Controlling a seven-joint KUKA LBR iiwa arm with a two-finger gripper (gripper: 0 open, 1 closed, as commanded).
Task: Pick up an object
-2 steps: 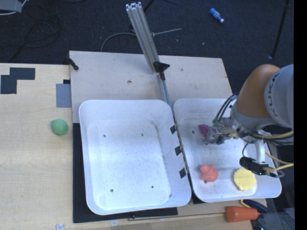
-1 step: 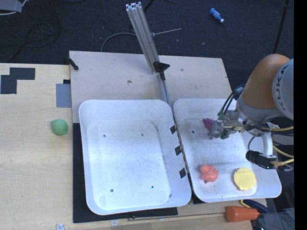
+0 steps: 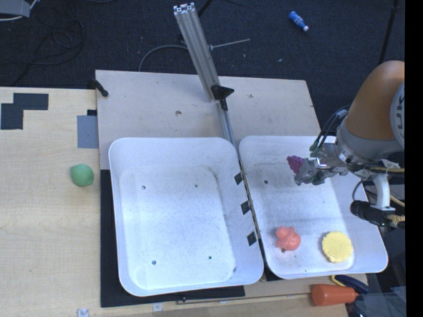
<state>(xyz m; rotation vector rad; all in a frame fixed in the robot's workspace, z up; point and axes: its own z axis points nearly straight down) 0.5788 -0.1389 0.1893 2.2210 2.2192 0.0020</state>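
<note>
the arm (image 3: 378, 114) reached in from the right, its orange band above the wrist, and ended over the upper part of the right bin (image 3: 370, 264). the gripper (image 3: 309, 172) sat low over the bin's white floor, and a small purple object (image 3: 295, 162) was right at its fingertips on the left side. the purple object appeared to be caught between the fingers, so the claw looked closed on it, though the dark metal of the tool hid part of the contact. whether the object was lifted clear of the bin floor or touching it could not be told. lower in the same bin lay a red-orange lumpy object (image 3: 287, 238) near the left wall, and a round yellow object (image 3: 337, 246) to its right, the two near each other but apart, both well apart from the gripper. the left bin (image 3: 125, 177) stood just beside the right one, their rims meeting along a line with black clips. on the wooden bench to the left of the bins rested a green ball (image 3: 82, 175). an orange object (image 3: 334, 294) lay just outside the front rim of the right bin.
</note>
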